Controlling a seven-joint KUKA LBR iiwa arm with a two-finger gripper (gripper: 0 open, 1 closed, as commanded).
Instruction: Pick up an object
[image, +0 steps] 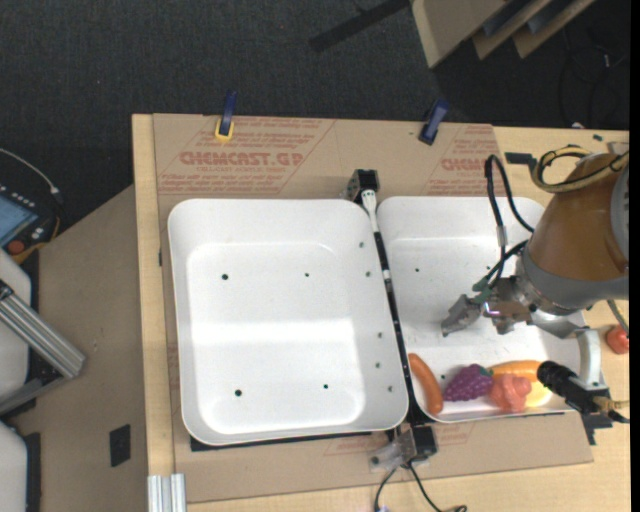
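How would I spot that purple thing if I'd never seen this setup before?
Find the right-hand white bin, the one the grey arm reaches over. Along its near edge lies a row of toy foods; the purple grapes sit between an orange-red sausage shape and a red and orange piece. They alone are purple and knobbly.
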